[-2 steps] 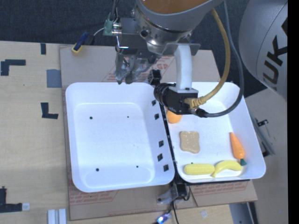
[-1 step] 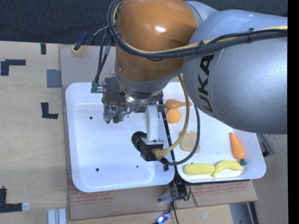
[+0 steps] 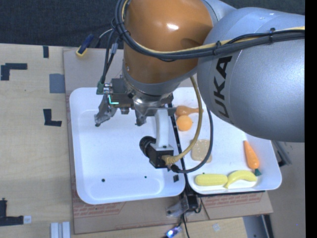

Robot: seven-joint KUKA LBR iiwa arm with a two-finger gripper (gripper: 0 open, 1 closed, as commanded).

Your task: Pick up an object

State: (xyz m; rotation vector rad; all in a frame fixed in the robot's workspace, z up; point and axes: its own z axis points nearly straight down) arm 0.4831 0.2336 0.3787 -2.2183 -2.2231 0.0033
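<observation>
camera view: gripper point(image 3: 121, 118) low over left bin point(image 3: 99, 162), fingers spread, nothing between them. candidate objects in right bin point(image 3: 225, 155): orange round piece point(image 3: 184, 124) nearest, carrot point(image 3: 251, 155), banana point(image 3: 242, 177), corn point(image 3: 210, 180). judged step: approach, no grasp yet. next move calls for crossing to orange round piece, descending, closing.

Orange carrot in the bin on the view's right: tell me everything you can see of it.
The orange tapered carrot looks like smooth moulded plastic, probably a toy. Its narrow tip points toward the far side. Its thicker end faces the near edge and ends in a small dark green stub. It lies flat on the floor of the shallow white bin, close to that bin's right rim. The stub sits very near the yellow curved banana; whether they touch cannot be told. Nothing grips it.
</observation>
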